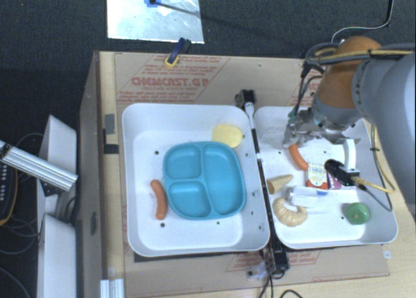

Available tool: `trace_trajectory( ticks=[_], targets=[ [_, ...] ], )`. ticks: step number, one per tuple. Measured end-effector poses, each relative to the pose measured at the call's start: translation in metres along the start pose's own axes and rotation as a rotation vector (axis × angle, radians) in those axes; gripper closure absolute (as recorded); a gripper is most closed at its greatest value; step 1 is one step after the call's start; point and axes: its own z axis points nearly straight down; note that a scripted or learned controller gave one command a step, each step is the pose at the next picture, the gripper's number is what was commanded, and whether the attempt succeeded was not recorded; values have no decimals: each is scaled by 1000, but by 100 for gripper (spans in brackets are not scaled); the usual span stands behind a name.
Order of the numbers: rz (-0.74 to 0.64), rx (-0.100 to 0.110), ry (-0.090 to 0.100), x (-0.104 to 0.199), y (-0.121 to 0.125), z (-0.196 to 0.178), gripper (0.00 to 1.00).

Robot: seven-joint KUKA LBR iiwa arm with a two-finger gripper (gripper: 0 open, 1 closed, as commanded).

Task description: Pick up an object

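In the left bin point(133, 160) a sausage point(159, 199) lies beside a blue divided plate point(203, 180), with a yellow piece point(227, 136) at the plate's far corner. In the right bin point(383, 225), a small orange sausage point(298, 156) lies just under the gripper point(296, 133) (touching or not, I cannot tell).

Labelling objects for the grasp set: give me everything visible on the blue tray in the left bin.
The blue tray is a rounded-square divided plate, light blue, looks like smooth plastic. Raised ridges split it into three compartments: two across the top, one wider below with a section running down the right side. It lies flat, slightly rotated, in the middle of the left bin. The yellow piece sits at its upper right edge, apparently touching. The orange sausage lies just off its left edge, close but seemingly apart.
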Motion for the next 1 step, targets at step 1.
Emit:
trace_trajectory(
  ticks=[1],
  targets=[
    [1,0,1,69,-46,-91,100]
  ],
)
